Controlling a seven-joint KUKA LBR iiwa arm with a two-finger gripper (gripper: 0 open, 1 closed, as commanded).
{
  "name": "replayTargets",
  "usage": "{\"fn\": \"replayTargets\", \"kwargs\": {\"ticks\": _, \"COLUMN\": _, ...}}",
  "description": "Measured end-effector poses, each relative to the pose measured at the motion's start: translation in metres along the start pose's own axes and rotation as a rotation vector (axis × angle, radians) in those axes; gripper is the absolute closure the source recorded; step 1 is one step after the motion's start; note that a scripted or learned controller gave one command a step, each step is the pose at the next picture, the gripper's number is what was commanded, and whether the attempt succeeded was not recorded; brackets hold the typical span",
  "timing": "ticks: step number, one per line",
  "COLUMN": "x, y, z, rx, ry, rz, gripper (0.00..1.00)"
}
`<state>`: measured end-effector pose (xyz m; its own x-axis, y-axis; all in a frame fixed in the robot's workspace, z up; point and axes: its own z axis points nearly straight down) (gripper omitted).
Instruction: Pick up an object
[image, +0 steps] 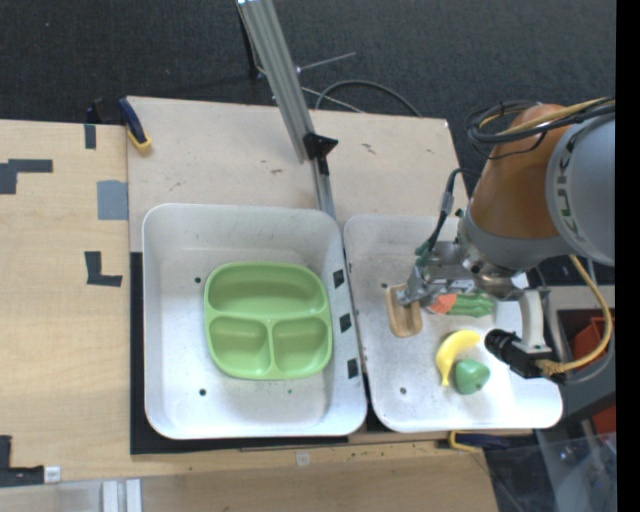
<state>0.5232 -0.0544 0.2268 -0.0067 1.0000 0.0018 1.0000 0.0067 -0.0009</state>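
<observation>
Gripper low in right bin, grip state unclear; banana long axis runs diagonally, beside green apple.

Even bright light, soft shadows, sharp

One fixed camera looks down at a slant from above the counter, framing both white bins mid-frame.

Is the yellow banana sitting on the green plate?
No, the banana lies in the right bin beside a green toy, while the green plate sits in the left bin.
</observation>
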Motion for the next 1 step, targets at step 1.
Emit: {"fn": "replayTargets", "kwargs": {"ticks": 1, "x": 0.0569, "y": 0.0072, "z": -0.0092, "rx": 0.001, "ry": 0.000, "rz": -0.001, "gripper": 1.00}}
